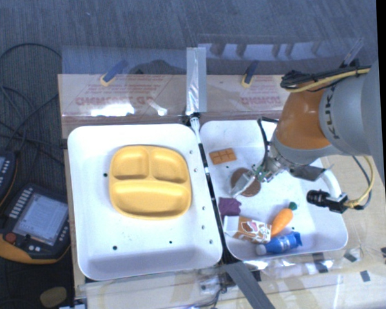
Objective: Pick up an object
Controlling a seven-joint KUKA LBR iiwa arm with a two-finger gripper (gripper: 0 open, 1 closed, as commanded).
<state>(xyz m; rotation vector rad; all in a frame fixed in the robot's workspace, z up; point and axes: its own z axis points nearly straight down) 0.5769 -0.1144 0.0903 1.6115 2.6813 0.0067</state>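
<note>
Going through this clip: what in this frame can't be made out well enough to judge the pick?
- End effector, camera view: too small and blurred to tell its grip, or whether it touches the brown disc below.
- Brown disc: partly covered by the end effector.
- Small carton: its print is too small to read.
- Right bin: its far right part lies under the arm.
</note>
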